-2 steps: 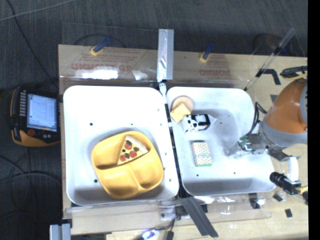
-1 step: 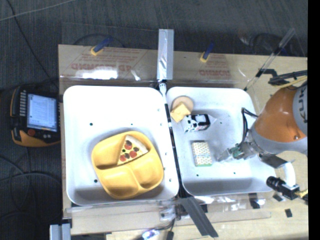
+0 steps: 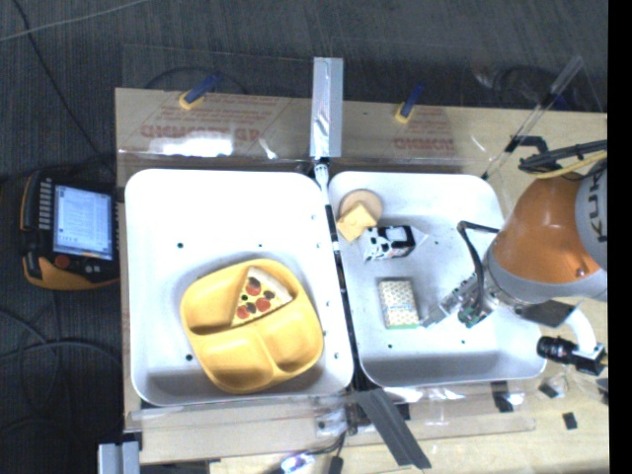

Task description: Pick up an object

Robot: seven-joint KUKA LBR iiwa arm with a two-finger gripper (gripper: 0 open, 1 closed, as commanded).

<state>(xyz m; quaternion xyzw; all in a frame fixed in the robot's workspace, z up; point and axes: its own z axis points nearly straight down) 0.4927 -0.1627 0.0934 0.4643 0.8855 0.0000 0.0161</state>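
Note:
The right bin [image 3: 494, 205] holds three small objects. A tan wedge-shaped piece [image 3: 357, 213] lies at its far left corner. Just right of it sits a black and white toy [image 3: 388, 242]. A pale rectangular pad with a dotted pattern [image 3: 398, 302] lies flat toward the bin's front left. My gripper [image 3: 462, 304] hangs low over the bin floor just right of the pad, with a small gap between them and nothing seen in its grasp. The grey arm with its orange band [image 3: 548, 240] covers the bin's right side.
In the left bin [image 3: 158, 215] lies a yellow divided plate [image 3: 253, 326] with a toy pizza slice [image 3: 263, 292] in it. The wall between the bins [image 3: 336, 265] runs left of the pad. A handheld pendant [image 3: 71, 230] lies off the bench's left.

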